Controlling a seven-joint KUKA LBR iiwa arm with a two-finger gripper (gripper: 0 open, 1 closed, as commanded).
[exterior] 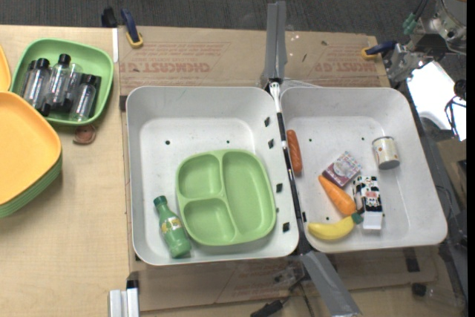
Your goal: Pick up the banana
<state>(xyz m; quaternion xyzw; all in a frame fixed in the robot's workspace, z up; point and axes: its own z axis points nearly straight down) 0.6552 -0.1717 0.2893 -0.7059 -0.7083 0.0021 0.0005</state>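
yellow banana (332, 229), orange carrot (338, 194), reddish-orange sausage (295, 152), black-and-white cow-patterned carton (369, 196), silver can (385, 152), purple packet (342, 169), light green divided tray (225, 197), green bottle (172, 227), white bins (141, 159), orange plates (26, 152), green dish (100, 78) of dark bottles (59, 85)

The arm (449, 0) is cut off by the top right corner, and its gripper's state cannot be made out. The orange plates (26, 152) are cropped by the left edge. The print on the small packet (343, 169) and the cow-patterned carton (369, 198) is too small to be read.
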